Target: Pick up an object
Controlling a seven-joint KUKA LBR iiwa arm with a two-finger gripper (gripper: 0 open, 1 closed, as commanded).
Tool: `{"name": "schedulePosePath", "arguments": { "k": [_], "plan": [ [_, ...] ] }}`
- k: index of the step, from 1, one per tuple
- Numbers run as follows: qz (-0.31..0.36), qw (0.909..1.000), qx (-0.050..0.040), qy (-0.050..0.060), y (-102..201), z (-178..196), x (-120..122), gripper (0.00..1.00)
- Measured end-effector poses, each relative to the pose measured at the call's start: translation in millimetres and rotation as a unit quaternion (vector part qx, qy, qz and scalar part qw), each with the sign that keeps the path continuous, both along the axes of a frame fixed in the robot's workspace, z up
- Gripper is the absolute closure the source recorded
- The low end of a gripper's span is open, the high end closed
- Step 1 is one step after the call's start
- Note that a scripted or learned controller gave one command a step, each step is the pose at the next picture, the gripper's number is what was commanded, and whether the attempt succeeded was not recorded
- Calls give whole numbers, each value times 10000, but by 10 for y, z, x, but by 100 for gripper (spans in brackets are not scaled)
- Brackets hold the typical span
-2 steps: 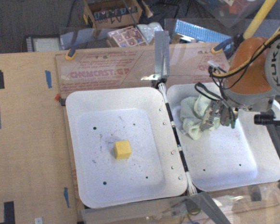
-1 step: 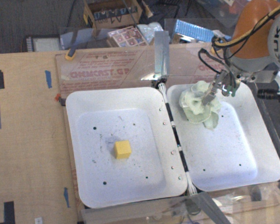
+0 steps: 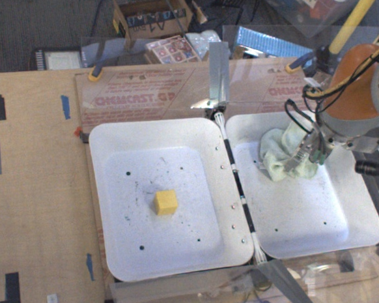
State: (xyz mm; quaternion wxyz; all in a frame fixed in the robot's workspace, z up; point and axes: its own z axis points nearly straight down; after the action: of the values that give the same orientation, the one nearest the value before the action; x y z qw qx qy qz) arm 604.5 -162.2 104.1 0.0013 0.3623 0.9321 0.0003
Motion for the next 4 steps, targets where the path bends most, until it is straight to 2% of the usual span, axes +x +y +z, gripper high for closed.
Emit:
{"name": "schedulePosePath", "arguments": {
  "k": [1, 2, 3, 4],
  "plan": [
    [-1291, 9916, -4, -8, -156, 140, 308, 100],
    [-2067, 9784, 0, -6, 252, 606, 377, 100],
    [-2067, 9784, 0, -9, 252, 609, 378, 0],
    [-518, 9986, 0, 39, 554, 77, 610, 0]
  ]
}}
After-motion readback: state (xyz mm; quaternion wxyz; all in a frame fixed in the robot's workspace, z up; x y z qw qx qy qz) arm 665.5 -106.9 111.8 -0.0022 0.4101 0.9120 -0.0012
